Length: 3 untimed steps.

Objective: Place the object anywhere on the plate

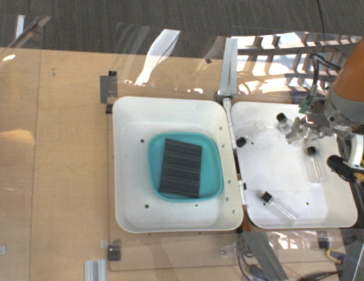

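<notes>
Right now I see the bench [53, 157] carrying two white bins side by side, with the arm [353, 89] coming in over the right one from the right edge. Its gripper [310, 127] hangs above the upper part of the right bin [346, 215]; I cannot tell how the jaws stand, as the metal parts blur together there.

Clear vials with black caps lie scattered around the gripper in that bin: one [281, 119] just left of it, one [314, 163] just below it, one [276, 205] lower down near the front wall, and a small black cap [241, 140] by the left wall. Nothing lies between the two bins except their touching rims.

The left bin [129, 209] holds a teal plate [214, 168], roughly square with rounded corners, sitting near the bin's middle. On the plate rests the object [181, 168], a dark grey ribbed rectangular block, lying flat and slightly tilted, wholly inside the plate's rim and well apart from the gripper.
</notes>
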{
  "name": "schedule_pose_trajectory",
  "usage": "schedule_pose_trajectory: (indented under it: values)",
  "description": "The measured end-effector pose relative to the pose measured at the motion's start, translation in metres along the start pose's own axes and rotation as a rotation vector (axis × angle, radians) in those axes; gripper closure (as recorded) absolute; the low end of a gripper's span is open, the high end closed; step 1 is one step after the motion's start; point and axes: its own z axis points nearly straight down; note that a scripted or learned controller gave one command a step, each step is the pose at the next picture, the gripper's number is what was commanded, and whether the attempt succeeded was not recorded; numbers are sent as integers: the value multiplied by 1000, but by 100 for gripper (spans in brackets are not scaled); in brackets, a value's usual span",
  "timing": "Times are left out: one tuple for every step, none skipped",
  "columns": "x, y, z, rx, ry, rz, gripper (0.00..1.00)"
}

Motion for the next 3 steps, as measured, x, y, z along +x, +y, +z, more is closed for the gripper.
schedule_pose_trajectory:
  values:
    - [123,-61,22,4,1,-114,100]
    - [174,-23,26,2,2,-294,100]
    - [174,-23,26,2,2,-293,0]
